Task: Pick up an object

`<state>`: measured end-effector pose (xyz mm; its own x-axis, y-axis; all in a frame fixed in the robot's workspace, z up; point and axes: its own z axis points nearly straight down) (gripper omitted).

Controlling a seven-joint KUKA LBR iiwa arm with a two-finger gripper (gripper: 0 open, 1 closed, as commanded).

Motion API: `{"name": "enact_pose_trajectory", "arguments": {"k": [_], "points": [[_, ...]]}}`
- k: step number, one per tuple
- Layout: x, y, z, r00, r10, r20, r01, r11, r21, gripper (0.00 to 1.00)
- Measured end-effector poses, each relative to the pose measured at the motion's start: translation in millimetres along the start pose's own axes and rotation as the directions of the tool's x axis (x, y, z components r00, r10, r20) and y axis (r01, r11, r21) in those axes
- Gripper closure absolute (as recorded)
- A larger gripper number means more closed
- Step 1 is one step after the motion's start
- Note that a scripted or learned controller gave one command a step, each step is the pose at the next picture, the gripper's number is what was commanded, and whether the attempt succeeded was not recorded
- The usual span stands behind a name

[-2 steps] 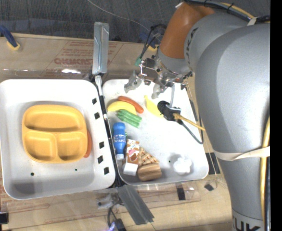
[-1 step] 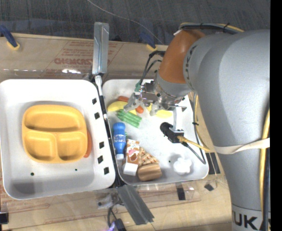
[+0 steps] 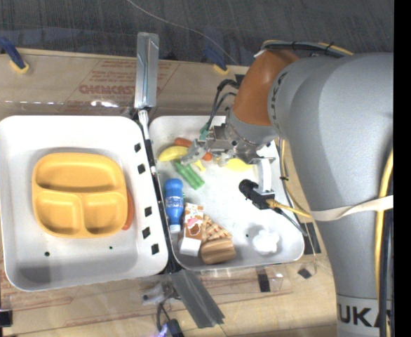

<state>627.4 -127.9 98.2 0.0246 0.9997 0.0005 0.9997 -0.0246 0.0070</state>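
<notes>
My gripper [image 3: 207, 149] is low over the back of the right bin [image 3: 290, 248], under the grey arm with its orange band [image 3: 258, 86]. Just left of it lie a yellow banana-shaped piece [image 3: 169, 153] and a small orange piece [image 3: 182, 142]. A green oblong piece [image 3: 189, 175] lies right below the gripper, and another yellow piece [image 3: 238, 164] shows to its right. Whether anything is between the gripper's tips is hidden by its body.
A blue bottle [image 3: 174, 201] lies along the right bin's left wall. A brown waffle-like block [image 3: 214, 243], a small white box [image 3: 190, 245] and a white lump [image 3: 265, 241] sit at the front. The left bin [image 3: 23, 272] holds a yellow divided plate [image 3: 81, 194].
</notes>
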Motion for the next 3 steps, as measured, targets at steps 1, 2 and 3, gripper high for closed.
{"name": "enact_pose_trajectory", "arguments": {"k": [1,2,3], "points": [[2.7,1.9,-11.5,1.000,-0.006,-0.003,0.006,1.000,-0.002,1.00],[2.7,1.4,-10.8,1.000,-0.005,-0.003,0.005,1.000,-0.001,0.00],[7.4,6.2,2.9,0.994,0.106,0.001,-0.106,0.994,0.008,0.00]]}}
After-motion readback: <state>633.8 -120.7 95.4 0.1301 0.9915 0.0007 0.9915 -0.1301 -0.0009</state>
